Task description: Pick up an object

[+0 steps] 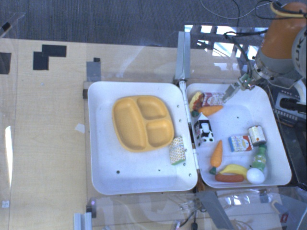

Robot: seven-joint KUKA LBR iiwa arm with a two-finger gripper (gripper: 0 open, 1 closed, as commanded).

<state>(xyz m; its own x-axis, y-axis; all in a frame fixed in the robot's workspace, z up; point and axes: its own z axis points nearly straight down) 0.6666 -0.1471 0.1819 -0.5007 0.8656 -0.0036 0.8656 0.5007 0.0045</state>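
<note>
Inside the right bin (268, 104) lie two carrots (217, 153), one banana (233, 169) and one sausage (229, 178); the gripper (229, 93) hovers beside a snack packet (212, 98), grasping nothing visible.

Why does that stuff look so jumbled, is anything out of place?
Mostly ordinary clutter. The yellow divided tray sits askew in the left bin, with a small patterned pouch at its corner. In the right bin, the black-and-white cow toy lies against the dividing edge. Nothing looks spilled or broken.
</note>
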